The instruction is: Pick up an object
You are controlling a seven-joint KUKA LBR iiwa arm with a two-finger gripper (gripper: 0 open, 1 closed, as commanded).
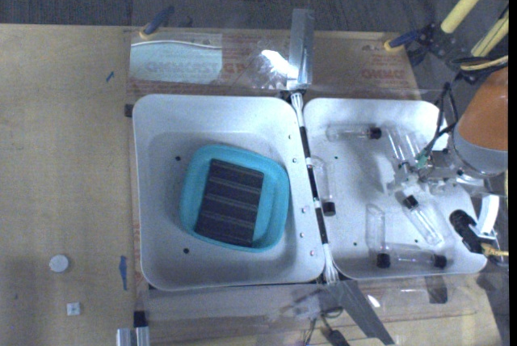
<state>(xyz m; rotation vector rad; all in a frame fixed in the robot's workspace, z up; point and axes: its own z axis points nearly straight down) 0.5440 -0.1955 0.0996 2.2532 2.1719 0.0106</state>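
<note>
Clear tubes (408,259) lie scattered in the right bin (355,199) around the tool (416,175); its grip state cannot be told. Left bin (157,199) holds a blue tray (234,196).

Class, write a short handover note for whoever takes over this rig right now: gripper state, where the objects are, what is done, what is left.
Gripper: low over the right bin, among the clear tubes; whether it grips anything cannot be told.
Objects: several clear tubes with black caps lie scattered in the right bin; a blue tray holding a dark ridged block sits in the left bin.
Done: arm has reached into the right bin.
Left: secure one object and lift it clear; no pick is confirmed.
</note>
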